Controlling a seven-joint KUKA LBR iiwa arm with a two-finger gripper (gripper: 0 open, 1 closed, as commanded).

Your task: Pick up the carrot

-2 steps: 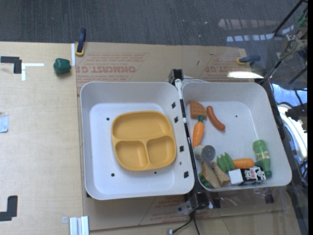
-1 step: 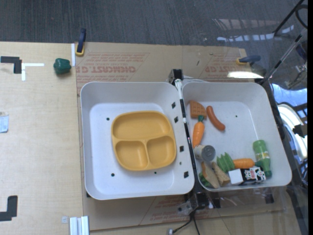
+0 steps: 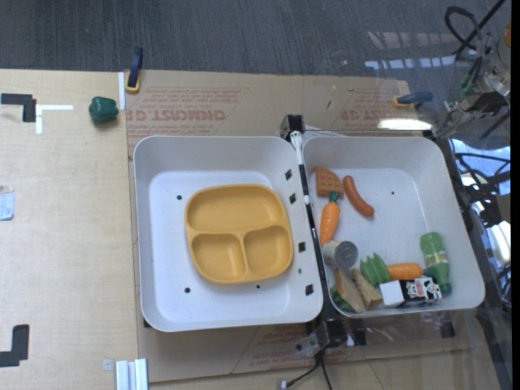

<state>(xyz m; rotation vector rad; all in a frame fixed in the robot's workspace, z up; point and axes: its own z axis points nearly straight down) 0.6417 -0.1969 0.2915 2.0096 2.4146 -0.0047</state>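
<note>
Inspection runs left to right across the counter (image 3: 65, 242).

1. A small dark green rounded toy (image 3: 103, 110) lies on the bare counter, farthest left of the tool and outside both bins.
2. The left shallow white bin (image 3: 140, 218) carries a yellow three-compartment plastic plate (image 3: 240, 210), well to the left of the tool and below it in the view.
3. In the right shallow white bin (image 3: 443, 177), the orange toy carrot with a green top (image 3: 328, 220) lies close against the bin's left wall. Its long axis runs nearly up and down the view, with the green top at the upper end. A brown waffle-like block (image 3: 327, 181) sits just above it, a reddish sausage (image 3: 358, 196) is near its upper right, and a grey tin can (image 3: 345, 254) is just below its tip.
4. Further right, a second, shorter orange piece with green leaves (image 3: 404, 271) lies across the view, beside a green bottle (image 3: 433, 254). Judgement: the upright piece is the likelier target.
5. The tool (image 3: 486, 96) sits at the upper right, beyond the right bin's far corner and partly cut off by the edge. Whether it is wide or narrow cannot be told, and nothing is seen held in it.

Governing relation: the carrot lies to the left of the tool and below it in the view, across the width of the right bin and well apart. Judgement: the approach has not yet begun, and a grasp across the carrot's narrow width would suit, though the bin wall crowds its left side.
</note>
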